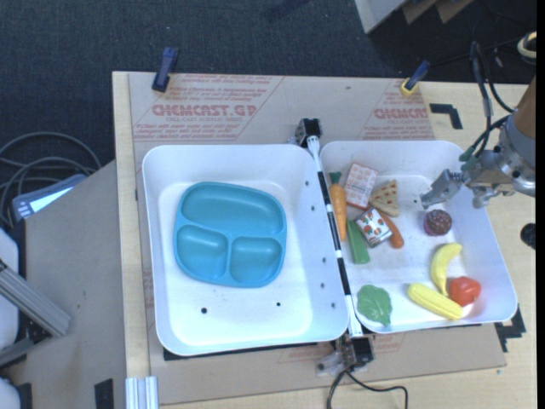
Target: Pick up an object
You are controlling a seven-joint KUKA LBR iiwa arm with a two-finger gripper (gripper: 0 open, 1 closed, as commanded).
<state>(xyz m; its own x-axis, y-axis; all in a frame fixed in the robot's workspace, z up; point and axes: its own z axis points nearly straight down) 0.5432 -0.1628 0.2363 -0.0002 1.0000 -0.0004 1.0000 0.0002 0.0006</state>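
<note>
Your gripper [443, 190] hung over the right bin [498, 258], just above the dark round fruit [438, 221], likely lined up to take it; nothing sat in its grip, and I couldn't tell if it was released or clenched. The bananas [438, 284] and tomato [462, 290] lay nearer the front corner, the blue divided plate [228, 233] alone in the left bin [162, 254]

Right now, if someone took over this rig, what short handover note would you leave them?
Gripper: over the right bin, near its far right side, above the dark red round item; nothing seen between its fingers.
Right bin holds the toy food: carrot, small carton, two bananas, tomato, green leafy piece.
Left bin holds a blue divided plate.
Done: nothing picked yet.
Left: grasp and lift one object.
</note>
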